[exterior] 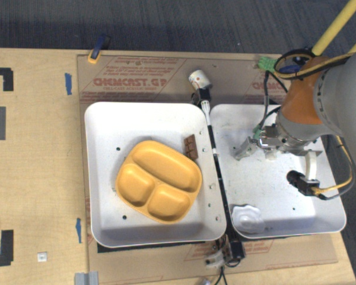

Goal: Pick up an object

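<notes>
Pincer (244, 150), its grip state not discernible, is seen low in the right bin (273, 189) with no object in it, while tray (159, 180) and block (190, 147) in the left bin (107, 129) and wad (246, 217) in the right lie unpicked, so the whole task is judged left.

The arm (344, 94) is showing a smooth, rounded grey shell, paler where light is catching it. An orange band (302, 103) is wrapping it, wide and glossy, shading from bright orange to a browner tone at its lower edge. Left of the band, the gripper (242, 152) is showing as silver-grey metal, blocky near the band and narrowing to a dull, thin end. Above the band, thin black cables (288, 57) are looping in arcs, with a short blue stretch showing among them.
</notes>
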Tool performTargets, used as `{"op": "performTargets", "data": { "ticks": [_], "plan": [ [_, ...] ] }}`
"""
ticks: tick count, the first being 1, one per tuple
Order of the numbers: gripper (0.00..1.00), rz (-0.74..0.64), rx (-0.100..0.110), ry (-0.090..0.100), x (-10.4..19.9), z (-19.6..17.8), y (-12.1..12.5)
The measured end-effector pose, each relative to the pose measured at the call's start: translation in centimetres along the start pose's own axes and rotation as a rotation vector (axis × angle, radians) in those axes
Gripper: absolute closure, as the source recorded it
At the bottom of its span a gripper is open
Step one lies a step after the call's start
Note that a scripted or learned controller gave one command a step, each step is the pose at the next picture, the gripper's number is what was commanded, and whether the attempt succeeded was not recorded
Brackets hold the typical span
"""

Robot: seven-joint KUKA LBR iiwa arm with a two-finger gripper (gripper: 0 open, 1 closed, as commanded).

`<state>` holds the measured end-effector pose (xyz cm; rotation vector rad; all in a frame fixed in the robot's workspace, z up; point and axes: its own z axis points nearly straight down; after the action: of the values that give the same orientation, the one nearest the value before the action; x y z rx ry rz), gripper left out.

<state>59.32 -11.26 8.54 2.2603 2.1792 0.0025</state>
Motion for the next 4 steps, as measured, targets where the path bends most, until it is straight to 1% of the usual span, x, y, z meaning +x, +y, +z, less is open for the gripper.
{"op": "performTargets", "data": {
  "ticks": [1, 2, 3, 4],
  "plan": [
    [0.0, -0.143, 0.0, -0.001, -1.2, 0.0, 4.9],
    [1.0, -0.146, -0.004, -0.002, -1.1, -1.1, 5.0],
    [1.0, -0.307, 0.002, 0.0, -9.6, 0.0, 0.6],
    [0.0, -0.316, 0.002, 0.016, -8.6, 0.1, 0.8]
  ]
}}
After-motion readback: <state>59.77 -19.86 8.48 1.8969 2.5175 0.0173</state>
